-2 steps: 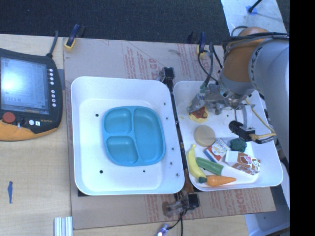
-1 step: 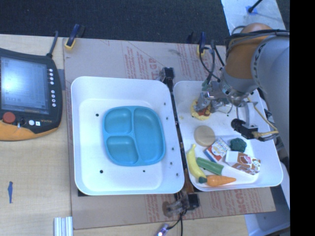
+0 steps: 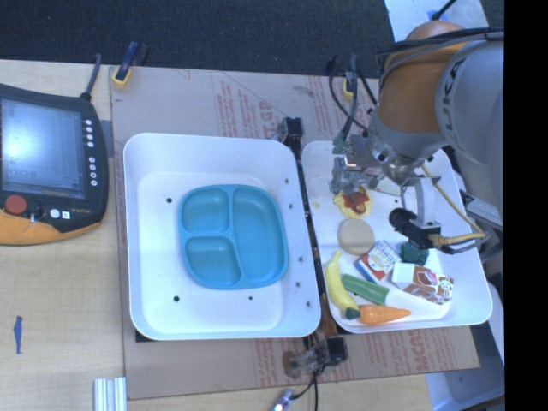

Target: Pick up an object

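Here, gripper [image 3: 349, 181] low in right bin [image 3: 469, 313], near far left corner, just above red-yellow toy [image 3: 354, 201]; finger state unclear. Tan disc [image 3: 355, 235], banana [image 3: 337, 284], carrot [image 3: 384, 314] toward near edge. Blue plate [image 3: 232, 235] fills left bin [image 3: 145, 229].

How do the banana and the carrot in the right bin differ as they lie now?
The banana is yellow; the carrot is orange with a green end. The banana is curved, the carrot straight and tapered. The banana runs along the bin's left wall, while the carrot lies across its near edge. Both are long, slim toy foods lying flat in the right bin, beside the green vegetable, away from the gripper.
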